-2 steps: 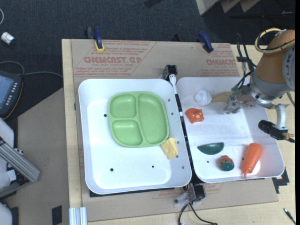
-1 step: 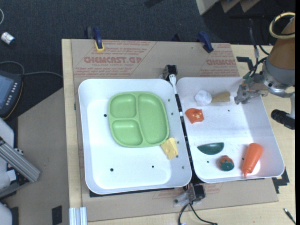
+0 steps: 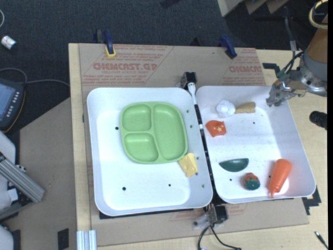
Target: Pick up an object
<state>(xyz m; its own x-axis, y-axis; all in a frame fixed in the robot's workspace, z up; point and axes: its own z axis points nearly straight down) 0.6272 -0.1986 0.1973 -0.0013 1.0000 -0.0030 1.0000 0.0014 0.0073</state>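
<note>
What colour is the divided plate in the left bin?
Light green, seen clearly in the camera view: the three-compartment plastic plate.

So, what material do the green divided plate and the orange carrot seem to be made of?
The green divided plate looks like moulded plastic with a matte finish: one even colour and soft rounded ridges between its three compartments. The orange carrot seems a plastic toy: smooth, evenly coloured, slightly glossy. Rubber or foam cannot be excluded.

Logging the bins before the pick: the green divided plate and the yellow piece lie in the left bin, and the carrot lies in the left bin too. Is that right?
Not quite. The carrot lies in the right bin, near its front right corner, as the camera view shows. The green divided plate and the yellow piece do lie in the left bin.
</note>
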